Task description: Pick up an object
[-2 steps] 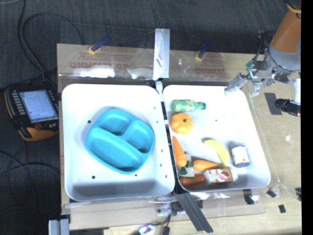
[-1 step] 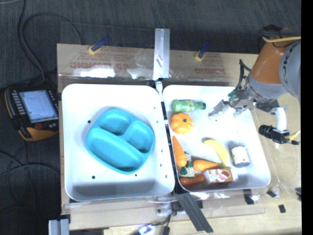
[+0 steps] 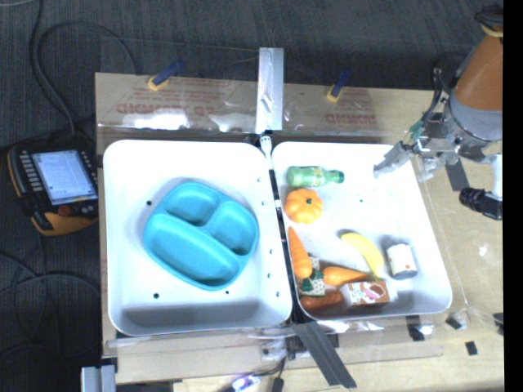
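Hand [image 3: 406, 155] hangs over right bin's [image 3: 437, 256] top-right corner, fingers apart, nothing btwn them. Toys crowd bin's left and bottom: bottle [image 3: 315, 175], pumpkin [image 3: 303, 206], banana [image 3: 364, 251], can [image 3: 401, 260]. Risk: round items roll off fingertips, or neighbours block closing.

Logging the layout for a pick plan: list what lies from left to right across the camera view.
Handheld control pendant → blue divided tray in the left bin → orange pumpkin → banana → small white can → gripper.
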